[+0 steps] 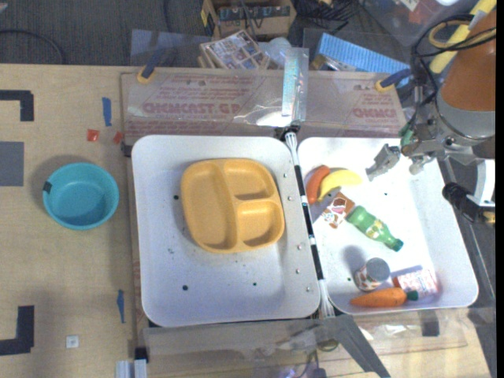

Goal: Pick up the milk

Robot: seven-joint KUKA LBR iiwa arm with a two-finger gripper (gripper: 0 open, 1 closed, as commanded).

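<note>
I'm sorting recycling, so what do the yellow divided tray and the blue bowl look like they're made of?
The tray looks like molded plastic with a matte finish: even yellow colour, soft rounded dividers. The bowl also looks plastic, slightly glossier, with a uniform teal colour and a smooth rim. Neither can be confirmed from the look alone.

Bench (63, 116) with bins (157, 290), bowl (80, 195)

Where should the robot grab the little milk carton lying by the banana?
Probably its middle, from straight above. The milk carton lies flat on the bin floor, so the pincer should drop down and pinch across its narrow width, away from the green bottle beside it.
</note>
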